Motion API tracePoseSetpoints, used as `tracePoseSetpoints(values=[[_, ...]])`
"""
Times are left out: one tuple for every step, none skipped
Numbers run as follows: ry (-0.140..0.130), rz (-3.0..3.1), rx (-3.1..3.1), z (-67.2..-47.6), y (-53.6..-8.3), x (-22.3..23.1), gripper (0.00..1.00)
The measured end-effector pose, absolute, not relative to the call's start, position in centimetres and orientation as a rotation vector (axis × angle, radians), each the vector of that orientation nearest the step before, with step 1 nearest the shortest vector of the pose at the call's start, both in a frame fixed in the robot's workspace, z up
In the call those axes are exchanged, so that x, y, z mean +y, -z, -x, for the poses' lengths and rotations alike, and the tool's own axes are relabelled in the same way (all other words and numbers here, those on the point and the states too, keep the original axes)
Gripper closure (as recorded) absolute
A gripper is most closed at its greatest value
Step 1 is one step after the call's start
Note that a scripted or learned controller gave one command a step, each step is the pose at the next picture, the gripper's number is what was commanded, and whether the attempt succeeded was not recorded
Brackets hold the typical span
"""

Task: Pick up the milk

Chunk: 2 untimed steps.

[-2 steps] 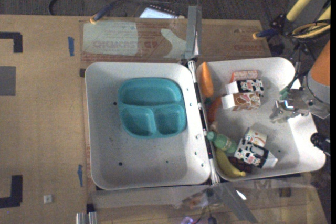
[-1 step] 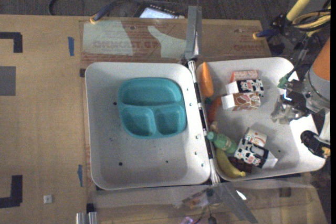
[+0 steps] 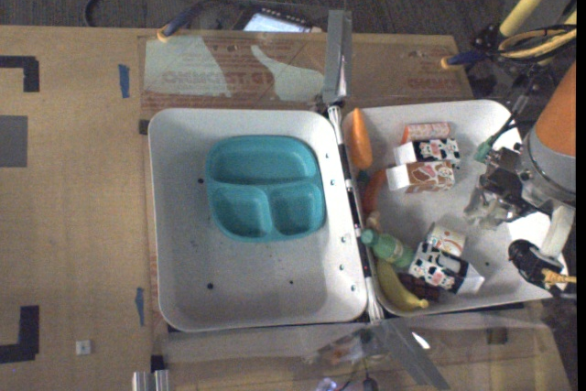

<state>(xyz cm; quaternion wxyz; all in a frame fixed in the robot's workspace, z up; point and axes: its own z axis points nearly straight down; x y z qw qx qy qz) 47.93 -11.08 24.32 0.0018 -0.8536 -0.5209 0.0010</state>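
At the right edge of the frame, the hand hangs over the right bin, with the grey arm and its orange band just to its right; whether it is released or clenched cannot be told at this angle, and nothing shows between its tips. The milk, taken here as the cow-patterned carton, lies tilted in the lower part of that bin, below and left of the hand. A second cow-patterned carton sits in the upper middle of the same bin. A banana and a green bottle lie by the bin's lower left corner, beside the lower carton. The left bin holds a teal divided tray. Both bins rest on the counter.
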Motion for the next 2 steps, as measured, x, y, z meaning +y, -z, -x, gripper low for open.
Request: tracePoseSetpoints(values=[[-0.001,2.867,-1.286,-50.1,-27.6,-13.4,1.00],[-0.005,2.852,-1.310,-48.6,-24.3,-10.9,1.00]])
